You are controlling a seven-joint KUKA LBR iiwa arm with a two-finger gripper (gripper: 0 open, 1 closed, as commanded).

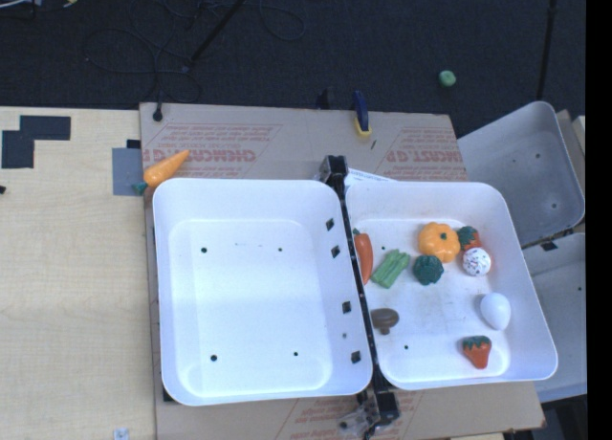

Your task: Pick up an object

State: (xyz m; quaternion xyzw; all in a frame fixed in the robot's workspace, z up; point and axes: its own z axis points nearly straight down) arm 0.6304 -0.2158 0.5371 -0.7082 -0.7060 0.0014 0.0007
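Overhead, lying in the right bin [521,333]: pumpkin [438,240], egg [494,310], strawberry [477,351], green block [389,268]. Probably handling light, stiff and slippery; taking the block across its narrow sides. Hiding partly against the divider: a carrot [363,254]. Cannot tell the end effector's state.

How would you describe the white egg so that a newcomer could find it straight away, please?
Start at the right bin, the one that holds the toy foods. Go to its right side, below the speckled ball and above the strawberry: the egg lies there. It is plain smooth white, with no speckles and no colour.
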